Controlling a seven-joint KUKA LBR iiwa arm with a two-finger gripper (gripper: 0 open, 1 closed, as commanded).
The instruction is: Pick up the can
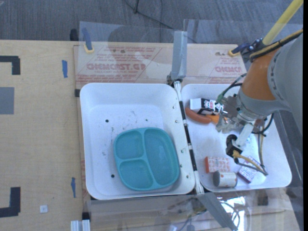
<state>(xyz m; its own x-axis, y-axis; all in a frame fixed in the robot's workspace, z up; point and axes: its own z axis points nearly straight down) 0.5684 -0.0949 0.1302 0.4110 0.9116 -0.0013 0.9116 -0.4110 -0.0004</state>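
2 shallow white plastic bins sit side by side. The task thing is a small grey-white cylindrical can (224,178), lying on its side in the right bin (210,143), close against the front wall and nearer the front-left corner. Its dark end faces the left wall. A small orange-and-white carton (217,164) sits just behind it, touching or nearly so, I can't tell which. A purple-and-white flat packet (247,173) lies just to its right.

The gripper (223,123) hangs over the back half of the same bin, beside the right end of an orange tapered piece (201,116). A white-and-black small packet (206,103) lies behind that, toward the back wall. The gripper is well apart from the can. I cannot tell whether it is spread or closed, too much clutter around it. Nothing is visibly held.

The left bin (125,105) holds a teal 3-compartment plastic plate (144,158), not relevant.

My read is that the step is the approach, with no descent on the can begun.

To do it well:
- Travel toward the front wall and centre over the can's middle.
- Turn the wrist so the closing line crosses the round sides, not the 2 ends.
- Space is tight on both sides, wall in front and carton behind, so come straight down.
- Go low enough to pass the widest part.

Likely risks are the can rolling, the carton getting pinched along with it, or the wall blocking.
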